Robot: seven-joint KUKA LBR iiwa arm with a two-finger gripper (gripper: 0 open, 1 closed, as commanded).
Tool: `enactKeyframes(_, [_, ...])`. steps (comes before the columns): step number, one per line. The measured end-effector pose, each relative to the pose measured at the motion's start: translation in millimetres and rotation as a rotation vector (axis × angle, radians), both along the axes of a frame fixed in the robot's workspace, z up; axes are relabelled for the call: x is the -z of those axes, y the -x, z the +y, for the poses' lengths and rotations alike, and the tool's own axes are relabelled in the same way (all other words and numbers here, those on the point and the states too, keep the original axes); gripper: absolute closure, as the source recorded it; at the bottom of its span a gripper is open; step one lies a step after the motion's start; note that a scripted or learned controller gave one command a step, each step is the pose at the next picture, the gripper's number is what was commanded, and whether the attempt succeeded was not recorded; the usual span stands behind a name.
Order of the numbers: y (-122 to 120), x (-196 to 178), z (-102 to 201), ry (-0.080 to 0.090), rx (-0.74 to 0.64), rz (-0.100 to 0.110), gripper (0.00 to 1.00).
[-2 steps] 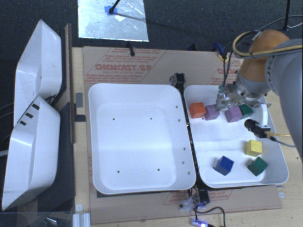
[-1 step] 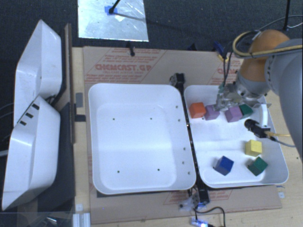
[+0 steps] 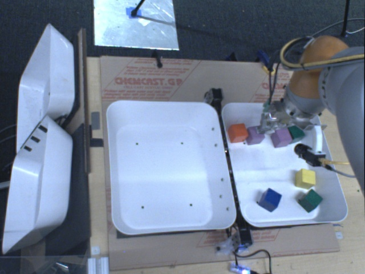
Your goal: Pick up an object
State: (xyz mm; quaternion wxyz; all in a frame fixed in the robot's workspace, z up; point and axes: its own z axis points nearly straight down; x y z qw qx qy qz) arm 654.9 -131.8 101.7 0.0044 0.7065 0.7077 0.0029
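The gripper (image 3: 270,120) is seen low over the far part of the right bin (image 3: 336,210), directly above a tight cluster of blocks. Whether the fingers are spread or pressed together cannot be told, since they are small and blurred against the blocks.

Just beneath and beside them lie two purple blocks (image 3: 256,135) (image 3: 280,137), with an orange block (image 3: 238,132) just to the left and a dark green block (image 3: 295,132) just to the right, partly hidden by the wrist. A yellow block (image 3: 305,178), a green block (image 3: 310,200) and a blue block (image 3: 269,199) are set well apart nearer the front rim. The left bin (image 3: 120,210) is not involved.

The step in hand is judged to be the descent and closure on one of the purple blocks. It is best done with the fingers centred on a single block and aligned with its flat faces, so that the neighbours are not wedged in or nudged aside. A straight lift is advised only once a firm pinch is confirmed.
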Motion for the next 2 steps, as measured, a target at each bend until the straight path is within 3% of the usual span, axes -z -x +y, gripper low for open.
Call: enactKeyframes(2, [1.4,0.0,-0.5,0.0,0.0,0.0,1.0])
